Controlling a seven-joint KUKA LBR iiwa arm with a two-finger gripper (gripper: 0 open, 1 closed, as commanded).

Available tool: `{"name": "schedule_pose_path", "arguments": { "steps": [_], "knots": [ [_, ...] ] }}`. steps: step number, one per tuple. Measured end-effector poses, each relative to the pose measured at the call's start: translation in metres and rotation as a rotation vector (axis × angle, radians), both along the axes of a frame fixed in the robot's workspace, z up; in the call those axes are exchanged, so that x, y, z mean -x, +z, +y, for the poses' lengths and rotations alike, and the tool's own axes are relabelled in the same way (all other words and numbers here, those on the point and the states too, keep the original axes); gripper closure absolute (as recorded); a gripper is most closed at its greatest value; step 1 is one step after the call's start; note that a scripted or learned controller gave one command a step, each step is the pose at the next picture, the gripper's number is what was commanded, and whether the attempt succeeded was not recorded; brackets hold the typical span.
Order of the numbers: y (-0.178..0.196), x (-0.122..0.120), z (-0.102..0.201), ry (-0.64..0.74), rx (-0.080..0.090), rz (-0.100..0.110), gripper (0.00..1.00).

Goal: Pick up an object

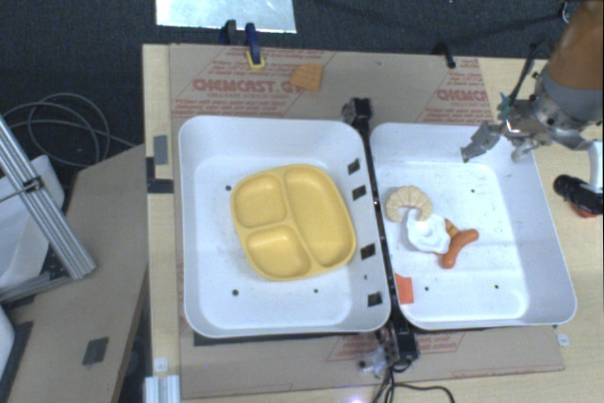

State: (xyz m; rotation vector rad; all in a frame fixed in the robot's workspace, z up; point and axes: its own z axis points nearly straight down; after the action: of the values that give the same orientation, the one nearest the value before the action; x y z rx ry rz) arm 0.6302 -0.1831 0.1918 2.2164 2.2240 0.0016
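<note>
Grey arm (566,99) with its orange band is cut off at the right edge. Its tool (491,139) hovers over the right white bin's (528,297) far rim, fingers spread (nothing between them). Tan croissant-shaped toy (409,199), white lump (429,234) and orange sausage-shaped piece (460,246) lie mid-bin.

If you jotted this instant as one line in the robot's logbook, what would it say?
arm: over right bin's far right corner | gripper: nothing seen in it | right bin: croissant, white piece, orange sausage | left bin: yellow divided plate
</note>
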Motion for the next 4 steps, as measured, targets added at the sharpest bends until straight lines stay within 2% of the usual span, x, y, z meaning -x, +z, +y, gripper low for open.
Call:
{"name": "schedule_pose_path", "arguments": {
  "steps": [1, 2, 3, 4],
  "knots": [
    [-0.100, 0.068, -0.025, -0.006, -0.002, 0.009, 0.00],
    [-0.104, 0.103, 0.005, -0.005, 0.003, -0.010, 0.00],
    [0.027, 0.054, -0.026, 0.001, 0.008, -0.016, 0.00],
    [-0.113, 0.111, 0.001, -0.003, -0.002, 0.004, 0.00]
  ]
}}
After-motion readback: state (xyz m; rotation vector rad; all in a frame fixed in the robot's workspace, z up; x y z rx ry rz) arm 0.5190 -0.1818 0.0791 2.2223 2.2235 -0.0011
